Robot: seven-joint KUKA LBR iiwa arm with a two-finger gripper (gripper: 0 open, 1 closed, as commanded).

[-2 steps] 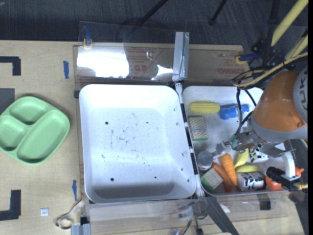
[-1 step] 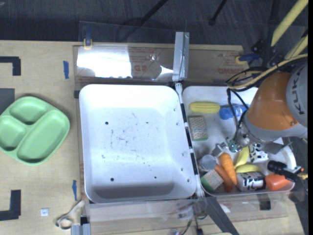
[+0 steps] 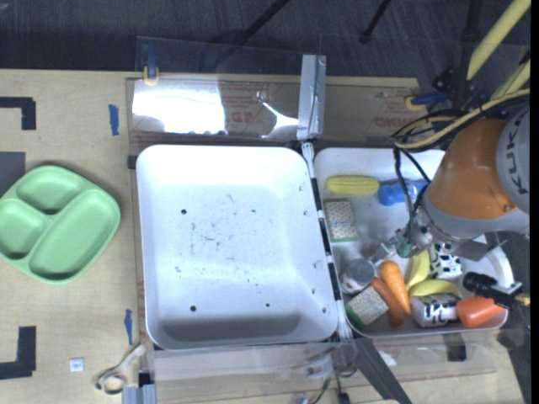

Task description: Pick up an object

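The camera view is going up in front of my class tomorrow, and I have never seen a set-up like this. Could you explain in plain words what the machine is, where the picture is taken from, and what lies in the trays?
The picture comes from one fixed camera above a bench, looking down at a slant. The grey machine with the orange band at the right is a robot arm, reaching in over the right bin. Its gripper hangs low among the objects there; whether its fingers are open or shut cannot be made out, and nothing is visibly held.

That bin holds toy food and small items: a corn cob, a carrot, two bananas, a blue object and some sponge-like blocks. The left bin is a shallow white tray. A green divided plate sits on the bench at far left.
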